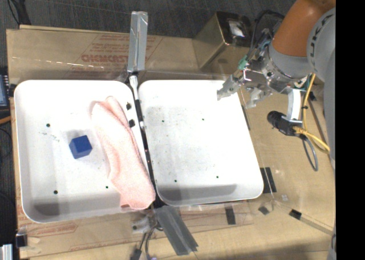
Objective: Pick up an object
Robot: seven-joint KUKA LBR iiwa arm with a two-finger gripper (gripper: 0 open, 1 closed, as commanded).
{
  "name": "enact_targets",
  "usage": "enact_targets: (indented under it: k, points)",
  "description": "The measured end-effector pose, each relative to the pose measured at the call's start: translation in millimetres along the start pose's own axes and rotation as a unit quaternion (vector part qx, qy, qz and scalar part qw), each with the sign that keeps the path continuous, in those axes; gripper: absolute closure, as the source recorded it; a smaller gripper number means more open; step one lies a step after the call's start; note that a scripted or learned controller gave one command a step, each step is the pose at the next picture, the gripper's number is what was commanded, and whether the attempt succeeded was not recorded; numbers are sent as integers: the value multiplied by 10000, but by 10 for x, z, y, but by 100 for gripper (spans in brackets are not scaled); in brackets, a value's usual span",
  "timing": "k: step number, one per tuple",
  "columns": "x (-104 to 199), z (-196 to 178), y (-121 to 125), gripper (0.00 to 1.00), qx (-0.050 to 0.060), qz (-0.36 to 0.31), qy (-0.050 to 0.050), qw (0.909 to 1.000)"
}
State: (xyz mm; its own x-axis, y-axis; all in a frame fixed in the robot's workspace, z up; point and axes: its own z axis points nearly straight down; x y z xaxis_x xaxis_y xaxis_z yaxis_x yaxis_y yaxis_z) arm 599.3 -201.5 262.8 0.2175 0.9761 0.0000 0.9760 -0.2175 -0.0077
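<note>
A small blue cube (80, 146), likely light, rigid and best pinched across flat opposite sides, sits in the left bin (34, 96) beside a pink cloth (121, 150), while the claw (234, 86), empty, fingers apart, hovers over the right bin's (197, 193) far corner.

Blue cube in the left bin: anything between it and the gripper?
Yes. The pink cloth lies along the left bin's right side, between the blue cube and the gripper, which is over the right bin's far right corner. The divider between bins also intervenes.

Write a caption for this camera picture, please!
Gripper above right bin's corner; blue cube and pink cloth in left bin.
</note>
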Motion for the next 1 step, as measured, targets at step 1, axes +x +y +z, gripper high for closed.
enact_targets:
  k: [1]
  points:
    - [-97,-197,-303,0,0,894,1,9960]
